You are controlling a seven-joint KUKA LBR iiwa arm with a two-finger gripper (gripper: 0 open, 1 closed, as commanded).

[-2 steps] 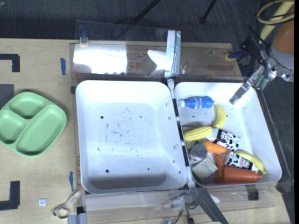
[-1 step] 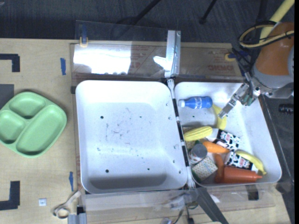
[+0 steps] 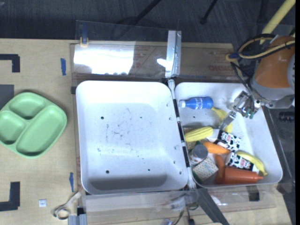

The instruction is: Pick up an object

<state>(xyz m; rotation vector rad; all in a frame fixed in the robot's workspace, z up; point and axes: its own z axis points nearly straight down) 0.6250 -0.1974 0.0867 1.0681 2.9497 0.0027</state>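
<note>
Your pick candidates all lie in the right bin [image 3: 272, 139], gathered in its near half. Note the corn cob [image 3: 198, 134] lying against the divider side, with an orange carrot [image 3: 216, 148] just beside it and a grey-lidded round container [image 3: 200, 151] touching the carrot's left end. Below these you see a patterned block [image 3: 205, 170], a longer red-orange carrot [image 3: 240, 175] along the near wall, and a banana [image 3: 252, 161] resting partly over a black-and-white carton [image 3: 238, 162]. A second black-and-white carton [image 3: 228, 139] lies just above the first carrot. A blue bottle [image 3: 197, 103] lies on its side near the far wall, well apart from the pile, and a yellow item [image 3: 218, 114] sits between the bottle and the cartons. The claw [image 3: 229, 118] is over the middle of the right bin, pointing down and left, its tip just above the upper carton and beside the yellow item. You cannot tell from this view whether its fingers are spread or pressed together, and nothing is visibly pinched between them. The arm [image 3: 274, 71] enters from the right, its orange band above the bin's far right corner. The left bin [image 3: 126, 130] adjoins the right one. On the counter [image 3: 33, 69] to the left rests a green divided plate [image 3: 31, 124].
</note>
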